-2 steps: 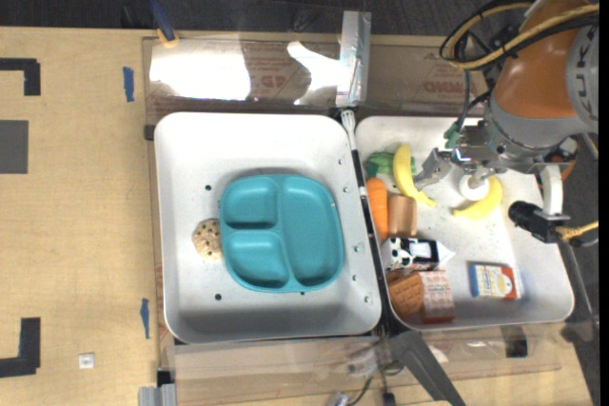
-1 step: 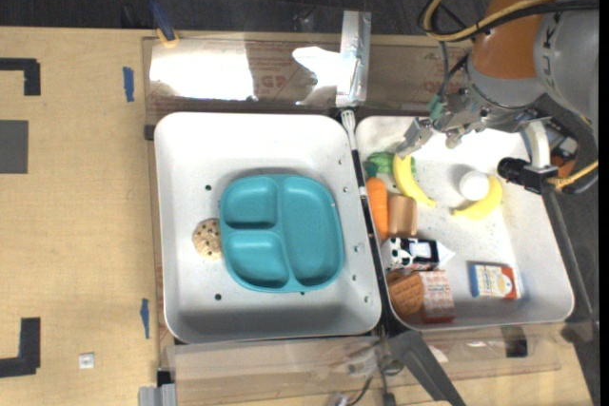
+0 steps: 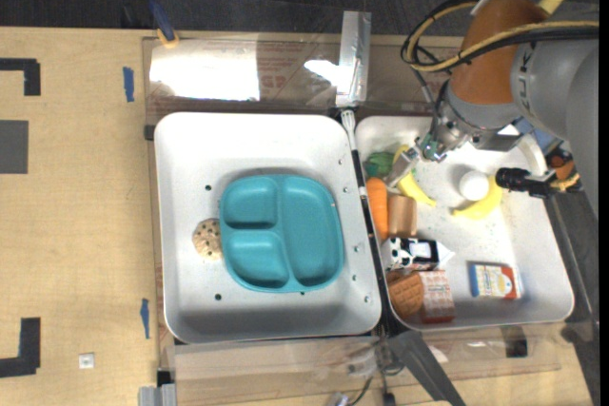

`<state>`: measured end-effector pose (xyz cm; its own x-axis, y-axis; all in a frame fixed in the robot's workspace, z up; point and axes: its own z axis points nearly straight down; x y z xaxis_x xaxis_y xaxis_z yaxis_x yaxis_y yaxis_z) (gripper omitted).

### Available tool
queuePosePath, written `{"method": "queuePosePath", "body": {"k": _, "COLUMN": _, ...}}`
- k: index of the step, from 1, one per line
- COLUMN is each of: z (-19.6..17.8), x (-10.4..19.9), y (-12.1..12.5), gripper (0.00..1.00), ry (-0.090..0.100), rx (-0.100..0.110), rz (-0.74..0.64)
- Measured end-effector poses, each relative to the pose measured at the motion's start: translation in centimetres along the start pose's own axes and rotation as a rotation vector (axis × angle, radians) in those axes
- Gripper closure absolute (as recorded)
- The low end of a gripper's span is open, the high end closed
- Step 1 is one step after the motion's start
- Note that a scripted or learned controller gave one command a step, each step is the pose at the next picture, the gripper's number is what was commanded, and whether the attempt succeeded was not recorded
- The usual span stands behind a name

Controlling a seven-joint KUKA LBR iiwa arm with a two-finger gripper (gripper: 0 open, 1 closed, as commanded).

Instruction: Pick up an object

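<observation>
Robot claw (image 3: 430, 150), its state impossible to tell, hangs over the right bin's (image 3: 557, 295) back-left corner beside a banana (image 3: 416, 183) and carrot (image 3: 377, 203); the crowding there could likely spoil a clean pick.

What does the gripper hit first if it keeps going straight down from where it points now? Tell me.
Most likely the yellow banana-shaped toy in the right bin, with the green object just beside it. The gripper hangs right over them, though depth is hard to judge from this slanted view.
</observation>
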<state>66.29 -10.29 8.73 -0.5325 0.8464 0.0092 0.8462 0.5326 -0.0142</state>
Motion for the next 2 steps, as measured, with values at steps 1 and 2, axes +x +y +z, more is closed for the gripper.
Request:
{"method": "queuePosePath", "body": {"k": 1, "z": -1.4, "x": -0.1, "y": 0.3, "gripper": 1.0, "ry": -0.009, "rx": -0.012, "rz": -0.003}}
{"method": "queuePosePath", "body": {"k": 2, "z": 0.1, "x": -3.7, "y": -4.8, "gripper": 1.0, "ry": -0.007, "rx": -0.017, "rz": 0.457}}
